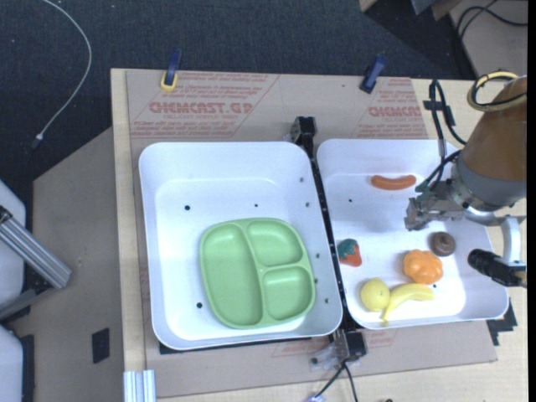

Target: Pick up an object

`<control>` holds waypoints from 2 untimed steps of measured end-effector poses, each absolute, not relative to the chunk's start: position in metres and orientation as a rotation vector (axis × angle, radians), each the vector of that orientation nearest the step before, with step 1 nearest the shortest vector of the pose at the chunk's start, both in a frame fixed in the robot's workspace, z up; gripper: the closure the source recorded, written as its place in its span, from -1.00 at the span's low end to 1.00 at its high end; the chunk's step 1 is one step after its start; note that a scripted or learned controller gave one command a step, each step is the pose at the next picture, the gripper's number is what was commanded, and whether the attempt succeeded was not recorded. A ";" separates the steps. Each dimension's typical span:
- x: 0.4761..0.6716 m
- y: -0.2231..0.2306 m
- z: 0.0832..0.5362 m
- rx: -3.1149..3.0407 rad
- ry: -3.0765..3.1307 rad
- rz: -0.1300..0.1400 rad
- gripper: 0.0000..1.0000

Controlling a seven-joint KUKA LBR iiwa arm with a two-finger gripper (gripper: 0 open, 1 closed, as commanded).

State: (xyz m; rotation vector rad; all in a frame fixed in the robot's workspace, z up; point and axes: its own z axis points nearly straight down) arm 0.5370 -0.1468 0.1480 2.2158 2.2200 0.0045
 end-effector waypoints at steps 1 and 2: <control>0.546 -0.144 0.209 2.214 2.218 0.006 1.00; 0.548 -0.144 0.241 2.216 2.219 0.004 1.00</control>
